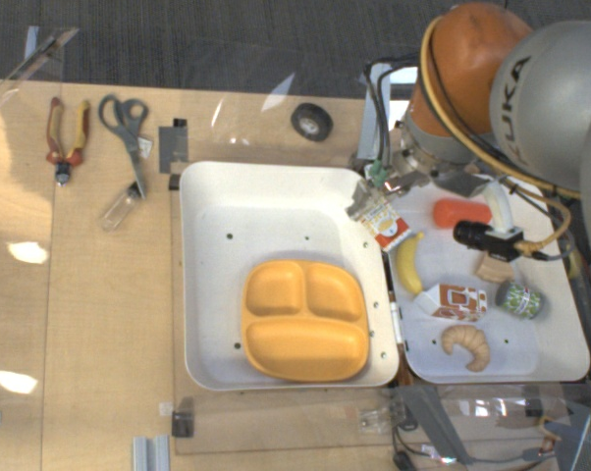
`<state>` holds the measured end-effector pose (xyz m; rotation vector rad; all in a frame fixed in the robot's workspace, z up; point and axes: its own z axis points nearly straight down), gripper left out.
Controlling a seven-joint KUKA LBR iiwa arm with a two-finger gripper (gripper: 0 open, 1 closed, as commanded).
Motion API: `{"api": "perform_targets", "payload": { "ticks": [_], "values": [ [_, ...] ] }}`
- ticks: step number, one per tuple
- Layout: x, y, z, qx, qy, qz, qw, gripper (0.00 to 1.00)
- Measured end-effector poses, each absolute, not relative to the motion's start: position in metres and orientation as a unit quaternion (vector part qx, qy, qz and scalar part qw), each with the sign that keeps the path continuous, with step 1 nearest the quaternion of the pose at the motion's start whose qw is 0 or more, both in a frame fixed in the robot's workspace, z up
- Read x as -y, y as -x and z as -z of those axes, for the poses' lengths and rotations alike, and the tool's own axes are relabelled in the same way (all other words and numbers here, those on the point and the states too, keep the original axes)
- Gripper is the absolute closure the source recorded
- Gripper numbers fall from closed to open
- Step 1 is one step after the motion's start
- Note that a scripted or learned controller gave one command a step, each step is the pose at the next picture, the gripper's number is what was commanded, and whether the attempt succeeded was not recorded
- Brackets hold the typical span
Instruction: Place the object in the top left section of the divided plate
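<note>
camera view: the gripper (374, 196) hangs over the divide between the two white bins, fingers closed on a small red-and-white carton (387, 226) (held at its top, tilted). the yellow divided plate (304, 318) lies in the left bin (217, 263), well apart from the carton, all sections bare. the right bin (561, 346) holds a banana (409, 263), croissant (469, 345), second carton (456, 301), green can (519, 300) and red object (461, 210). scissors (127, 137) and pliers (66, 137) rest on the tabletop (80, 312).
</note>
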<state>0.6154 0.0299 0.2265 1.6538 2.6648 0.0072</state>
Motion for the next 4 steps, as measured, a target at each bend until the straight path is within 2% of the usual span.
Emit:
{"api": "perform_targets", "payload": {
  "ticks": [1,2,3,4],
  "values": [
    [-0.058,-0.562,-0.185,-0.938,-0.346,-0.002,0.002,1.0],
    [-0.127,-0.544,-0.225,-0.988,-0.152,-0.0029,0.005,1.0],
    [-0.127,-0.544,-0.225,-0.988,-0.152,-0.0028,0.005,0.0],
    [-0.128,-0.547,-0.237,-0.988,-0.152,-0.0053,0.009,1.0]
  ]
}}
